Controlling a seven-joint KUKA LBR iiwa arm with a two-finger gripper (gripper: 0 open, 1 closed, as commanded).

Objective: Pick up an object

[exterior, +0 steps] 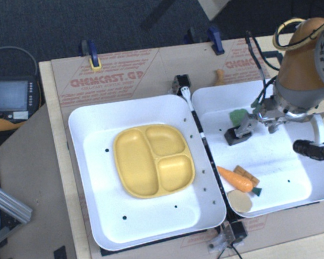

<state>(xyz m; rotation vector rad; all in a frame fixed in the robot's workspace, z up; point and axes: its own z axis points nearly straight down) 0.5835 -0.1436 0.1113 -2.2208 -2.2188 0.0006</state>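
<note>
My gripper (242,131) is low in the upper left part of the right bin (297,187), at the end of the grey arm (305,77) that reaches in from the right. A small green object (238,116) lies just beyond it, touching or nearly touching its dark tip. Near the bin's front left lie an orange carrot (233,178), a small brown piece (248,176) beside it, a teal bit (257,191) and a pale beige disc (240,202). Nothing can be seen held in the gripper.
The left bin (95,166) holds a yellow divided plate (153,159) in its middle. A raised rim (202,144) separates the two bins. A black part with a cable (310,149) hangs off the arm over the right bin's right side.
</note>
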